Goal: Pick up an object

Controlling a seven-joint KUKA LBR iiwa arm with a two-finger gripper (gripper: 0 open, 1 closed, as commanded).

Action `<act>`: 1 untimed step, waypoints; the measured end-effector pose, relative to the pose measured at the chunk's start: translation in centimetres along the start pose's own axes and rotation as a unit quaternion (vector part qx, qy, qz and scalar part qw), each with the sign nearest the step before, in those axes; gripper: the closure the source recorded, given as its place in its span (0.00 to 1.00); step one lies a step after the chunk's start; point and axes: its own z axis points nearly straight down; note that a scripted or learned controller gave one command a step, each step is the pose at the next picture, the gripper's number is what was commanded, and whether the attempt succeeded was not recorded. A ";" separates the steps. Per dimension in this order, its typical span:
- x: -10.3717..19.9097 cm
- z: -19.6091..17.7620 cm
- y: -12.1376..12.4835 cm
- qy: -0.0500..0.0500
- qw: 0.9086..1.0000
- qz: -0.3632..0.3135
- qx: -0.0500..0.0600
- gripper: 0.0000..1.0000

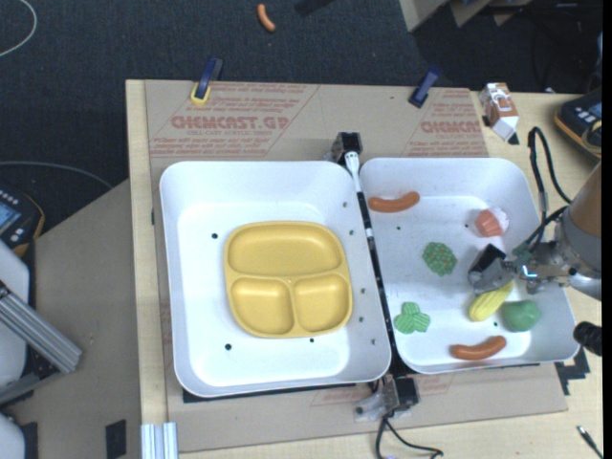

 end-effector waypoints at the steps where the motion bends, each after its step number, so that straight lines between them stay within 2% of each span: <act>1: 0.8 5.7 -0.8 0.000 1.000 0.000 0.000 0.00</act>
